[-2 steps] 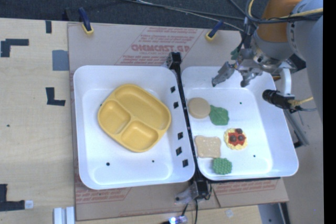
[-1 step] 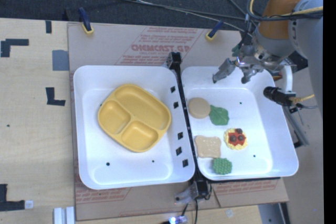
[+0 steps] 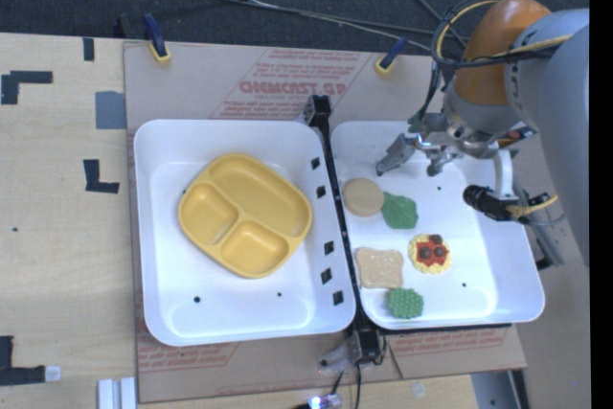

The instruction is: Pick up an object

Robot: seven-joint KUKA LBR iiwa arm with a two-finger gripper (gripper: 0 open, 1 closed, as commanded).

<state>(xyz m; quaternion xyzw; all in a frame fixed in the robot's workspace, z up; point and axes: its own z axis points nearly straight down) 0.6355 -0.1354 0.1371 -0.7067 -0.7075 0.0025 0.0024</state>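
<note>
Poised over the far part of the right bin [image 3: 498, 292], the hand [image 3: 414, 158] shows two dark metal fingers [image 3: 391, 158] spread apart with nothing between them, and it hangs clear of the toy food below. Just beneath it lies a round tan biscuit [image 3: 363, 196], flat and matte, touching a leaf [image 3: 400, 210] of glossy green plastic with a lobed edge. Nearer the camera sit a toast slice [image 3: 379, 267], pale brown and squarish with a darker crust line, a small yellow pizza [image 3: 430, 254] with red and black toppings and a wavy rim, and a bumpy green knob [image 3: 405, 303] whose kind is hard to make out. All five lie in the right bin, the last three apart from one another. In the left bin [image 3: 158, 302] rests a yellow tray [image 3: 244, 214], smooth moulded plastic with three compartments and rounded corners, turned at a slant. Both bins are shallow white plastic on a cardboard sheet [image 3: 278, 81] with faded red print, clamped to the wooden bench [image 3: 57, 244]. Grey casing of the arm [image 3: 565, 110] is cut off at the right edge, and its orange band [image 3: 498, 53] hides the wrist behind it.
</note>
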